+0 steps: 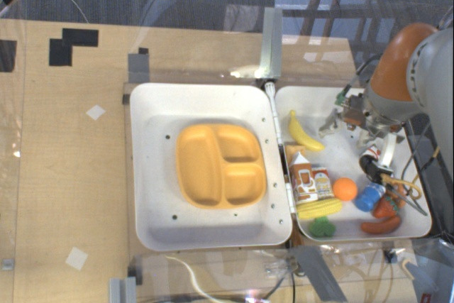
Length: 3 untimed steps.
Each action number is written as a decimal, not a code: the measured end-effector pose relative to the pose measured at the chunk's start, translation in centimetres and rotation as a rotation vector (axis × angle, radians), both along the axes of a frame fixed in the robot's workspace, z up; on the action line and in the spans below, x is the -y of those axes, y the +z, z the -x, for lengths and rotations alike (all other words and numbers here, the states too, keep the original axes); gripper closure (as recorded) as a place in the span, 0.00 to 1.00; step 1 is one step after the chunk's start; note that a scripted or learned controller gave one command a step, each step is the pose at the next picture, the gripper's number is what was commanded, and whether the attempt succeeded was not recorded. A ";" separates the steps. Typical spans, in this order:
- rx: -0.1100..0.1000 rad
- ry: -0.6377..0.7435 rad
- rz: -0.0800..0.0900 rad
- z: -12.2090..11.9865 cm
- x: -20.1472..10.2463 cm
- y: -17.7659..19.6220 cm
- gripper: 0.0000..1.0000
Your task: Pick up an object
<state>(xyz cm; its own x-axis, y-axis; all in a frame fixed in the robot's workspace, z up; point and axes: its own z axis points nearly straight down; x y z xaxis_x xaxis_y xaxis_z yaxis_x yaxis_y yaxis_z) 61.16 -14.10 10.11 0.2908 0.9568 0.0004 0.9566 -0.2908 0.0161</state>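
Observation:
My gripper (333, 124) hangs over the upper middle of the right bin (423, 227), just right of a yellow banana (303, 133) that lies near the bin's left wall. Nothing shows between the fingers. Lower in the same bin lie a small carton with a red and white label (310, 182), an orange ball (345, 189), a yellow corn cob (319, 208), a green broccoli piece (323, 226), a blue cup (367, 198) and a red chili (380, 226).
The left bin (152, 152) holds a yellow divided plate (220, 165) in its middle. A metal divider (278, 145) separates the two bins. The grey arm with its orange band (394, 73) comes in over the right bin's upper right corner.

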 end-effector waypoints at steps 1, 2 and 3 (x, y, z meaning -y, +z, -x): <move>0.005 0.003 0.000 -0.2 -0.1 1.2 1.00; 0.005 0.003 0.000 -0.2 -0.1 1.2 0.00; -0.010 -0.208 -0.006 -1.0 3.4 -0.6 0.00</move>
